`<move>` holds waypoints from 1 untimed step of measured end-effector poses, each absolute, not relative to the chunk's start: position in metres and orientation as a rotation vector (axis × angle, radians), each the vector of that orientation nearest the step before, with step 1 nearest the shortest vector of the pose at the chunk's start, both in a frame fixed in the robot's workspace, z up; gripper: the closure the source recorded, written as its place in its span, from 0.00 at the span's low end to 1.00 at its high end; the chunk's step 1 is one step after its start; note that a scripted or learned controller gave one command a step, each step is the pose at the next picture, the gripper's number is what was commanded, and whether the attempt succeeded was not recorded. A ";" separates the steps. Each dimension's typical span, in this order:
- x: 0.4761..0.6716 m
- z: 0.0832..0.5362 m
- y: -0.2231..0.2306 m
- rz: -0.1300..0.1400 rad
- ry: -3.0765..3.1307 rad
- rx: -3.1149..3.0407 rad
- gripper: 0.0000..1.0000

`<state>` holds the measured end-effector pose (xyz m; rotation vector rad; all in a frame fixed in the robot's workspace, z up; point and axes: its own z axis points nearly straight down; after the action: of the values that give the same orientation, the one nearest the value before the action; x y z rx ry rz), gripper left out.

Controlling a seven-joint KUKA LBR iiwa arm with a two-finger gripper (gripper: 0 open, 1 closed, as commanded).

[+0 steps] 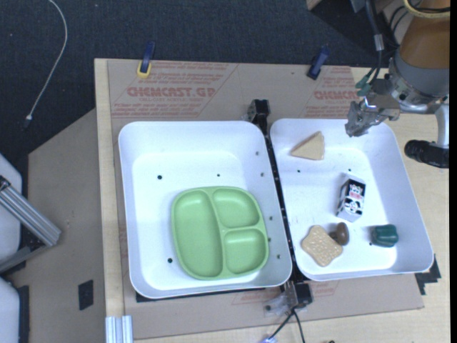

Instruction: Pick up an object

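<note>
Partly cropped arm (423, 41), blurred gripper (357, 125)

We see a pale green three-compartment plastic plate (218, 232), a black-and-white cow-patterned small carton (351, 197), a dark green rounded block (384, 235), and a tan wedge-shaped slice (309, 147).

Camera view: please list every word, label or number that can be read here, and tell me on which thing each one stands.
"CHEMCAST GP", red, on the brown protective paper of the bench, behind the left bin.
The same red print repeats behind the right bin, partly cut off; the small red lines around it are too blurred to read.
The small black-and-white carton has markings too small to read.
</note>
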<state>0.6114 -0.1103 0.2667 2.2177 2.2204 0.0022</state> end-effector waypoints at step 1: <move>0.601 0.269 -0.057 0.001 2.230 2.217 1.00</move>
<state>0.6009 -0.0569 0.2693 2.2173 2.2298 0.0007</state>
